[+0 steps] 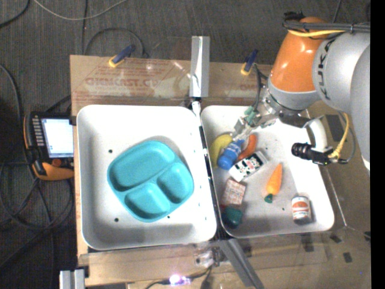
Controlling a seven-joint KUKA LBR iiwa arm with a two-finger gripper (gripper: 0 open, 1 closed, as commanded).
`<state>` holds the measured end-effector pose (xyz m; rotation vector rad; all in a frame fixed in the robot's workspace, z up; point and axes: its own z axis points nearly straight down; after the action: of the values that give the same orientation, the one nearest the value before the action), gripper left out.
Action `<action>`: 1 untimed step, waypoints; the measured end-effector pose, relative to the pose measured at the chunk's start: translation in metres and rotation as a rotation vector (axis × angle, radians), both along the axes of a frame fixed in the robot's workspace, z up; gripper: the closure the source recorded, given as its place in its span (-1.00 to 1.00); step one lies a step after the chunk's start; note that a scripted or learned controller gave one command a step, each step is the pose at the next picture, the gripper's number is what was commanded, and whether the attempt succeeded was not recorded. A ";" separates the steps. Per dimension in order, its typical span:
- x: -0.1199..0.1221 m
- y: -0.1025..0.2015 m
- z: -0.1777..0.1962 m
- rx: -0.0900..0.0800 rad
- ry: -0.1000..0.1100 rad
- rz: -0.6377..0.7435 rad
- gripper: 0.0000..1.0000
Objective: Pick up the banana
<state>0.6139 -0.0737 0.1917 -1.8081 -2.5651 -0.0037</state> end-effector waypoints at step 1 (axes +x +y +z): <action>0.000 0.000 0.000 0.000 0.000 0.000 -1.00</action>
<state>0.6138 -0.0737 0.1916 -1.8080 -2.5648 -0.0038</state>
